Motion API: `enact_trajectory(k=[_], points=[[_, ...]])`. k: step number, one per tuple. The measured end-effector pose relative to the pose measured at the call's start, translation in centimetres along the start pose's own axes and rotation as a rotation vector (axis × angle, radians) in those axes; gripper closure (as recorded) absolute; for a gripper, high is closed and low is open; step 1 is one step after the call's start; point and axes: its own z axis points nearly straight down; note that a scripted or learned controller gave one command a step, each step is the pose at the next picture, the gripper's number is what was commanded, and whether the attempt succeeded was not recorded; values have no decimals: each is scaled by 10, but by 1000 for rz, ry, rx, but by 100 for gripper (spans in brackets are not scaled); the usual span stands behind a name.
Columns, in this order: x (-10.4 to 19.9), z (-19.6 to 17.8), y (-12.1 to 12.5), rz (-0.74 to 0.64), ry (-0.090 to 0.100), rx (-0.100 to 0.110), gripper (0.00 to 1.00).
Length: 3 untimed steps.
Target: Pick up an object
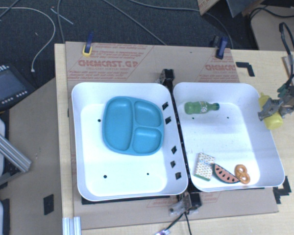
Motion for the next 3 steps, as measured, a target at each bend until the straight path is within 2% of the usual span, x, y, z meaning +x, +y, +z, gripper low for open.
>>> enact_trajectory(k=[1, 3], points=[[48, 13, -1, -3, 6, 10, 100], [160, 39, 14, -4, 7, 12, 100]])
